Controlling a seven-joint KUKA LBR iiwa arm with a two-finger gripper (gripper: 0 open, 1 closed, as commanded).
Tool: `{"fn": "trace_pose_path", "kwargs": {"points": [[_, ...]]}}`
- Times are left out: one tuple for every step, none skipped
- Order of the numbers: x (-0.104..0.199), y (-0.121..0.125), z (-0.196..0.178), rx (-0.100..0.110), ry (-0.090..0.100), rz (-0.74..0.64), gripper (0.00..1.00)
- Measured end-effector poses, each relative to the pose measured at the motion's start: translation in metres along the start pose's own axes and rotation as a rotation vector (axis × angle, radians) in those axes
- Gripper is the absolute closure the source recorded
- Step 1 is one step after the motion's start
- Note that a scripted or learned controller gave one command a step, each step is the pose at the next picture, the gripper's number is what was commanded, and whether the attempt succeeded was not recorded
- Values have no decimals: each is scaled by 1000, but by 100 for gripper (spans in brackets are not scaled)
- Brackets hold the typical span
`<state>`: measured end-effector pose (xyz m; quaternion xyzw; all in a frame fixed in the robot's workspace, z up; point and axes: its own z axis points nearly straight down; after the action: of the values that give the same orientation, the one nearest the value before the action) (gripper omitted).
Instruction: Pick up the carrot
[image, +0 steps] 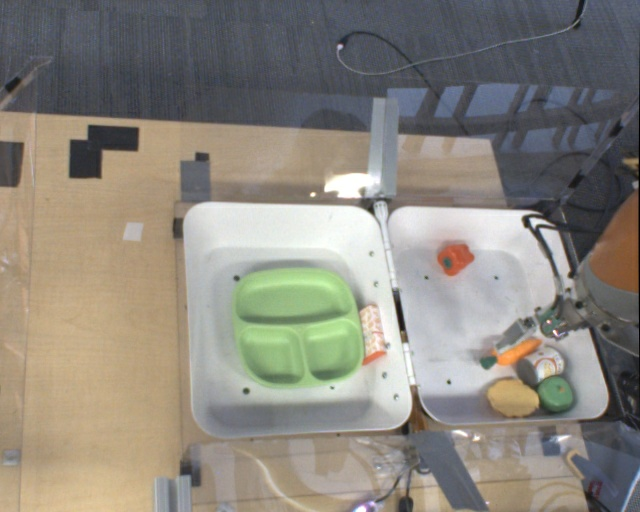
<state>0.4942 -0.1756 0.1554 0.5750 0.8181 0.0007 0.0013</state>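
The carrot (517, 351) lies in the right-hand bin (470, 310), toward its near right corner, tilted with its green end pointing left, just above a yellowish potato-like lump (513, 398) and beside a small round white-and-red thing (549, 365) and a green one (557, 395). The gripper (533, 330) is low over the carrot's upper right end — touching it or very nearly so — but how wide the jaws stand I cannot tell, as they blur against the clutter. The step in hand looks like the final approach to the grasp. The next move calls for closing squarely across the carrot's body without catching its close neighbours, then a straight lift.
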Motion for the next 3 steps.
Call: {"fn": "trace_pose_path", "kwargs": {"points": [[-7, -1, 58, -19, -13, -180, 0], [-6, 4, 45, -31, -16, -183, 100], [1, 16, 6, -3, -3, -65, 100]]}}
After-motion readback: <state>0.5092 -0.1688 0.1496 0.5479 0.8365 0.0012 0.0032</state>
